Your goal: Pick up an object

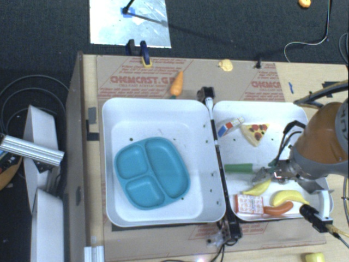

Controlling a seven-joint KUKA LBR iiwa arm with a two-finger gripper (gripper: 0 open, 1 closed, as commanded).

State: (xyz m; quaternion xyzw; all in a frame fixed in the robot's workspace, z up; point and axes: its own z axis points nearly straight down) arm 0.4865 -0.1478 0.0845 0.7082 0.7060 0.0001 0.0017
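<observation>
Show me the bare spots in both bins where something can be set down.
Left bin: bare floor rings the blue tray, widest along the top. Right bin: a bare patch between pizza slice and green block. Its lower half is crowded: bananas, card, gripper.

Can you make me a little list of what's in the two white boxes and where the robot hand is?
left bin: blue divided plate
right bin: toy pizza slice, green stick, bananas, red sausage, small red-and-white box, little tube
gripper: over the right bin, beside the green stick
outside the bins: carrot on the cardboard
</observation>
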